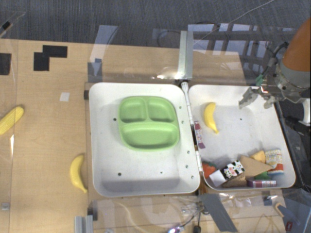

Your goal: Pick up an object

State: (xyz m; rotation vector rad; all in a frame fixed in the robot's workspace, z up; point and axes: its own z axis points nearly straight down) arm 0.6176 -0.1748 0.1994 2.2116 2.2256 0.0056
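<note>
Open hand [258, 98] hovers over right bin's [272, 135] bare far corner.

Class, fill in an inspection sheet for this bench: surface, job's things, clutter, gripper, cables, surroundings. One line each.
Surface: wooden bench bearing two white bins, left bin and right bin.
Job's things: banana lying alone in the right bin; green divided plate in the left bin.
Clutter: heap of small packaged items in the right bin's near corner.
Gripper: gripper open over the right bin's far right part, holding nothing.
Cables: thin cable across the floor beyond.
Surroundings: two bananas on the bench outside the bins; black markers.
</note>
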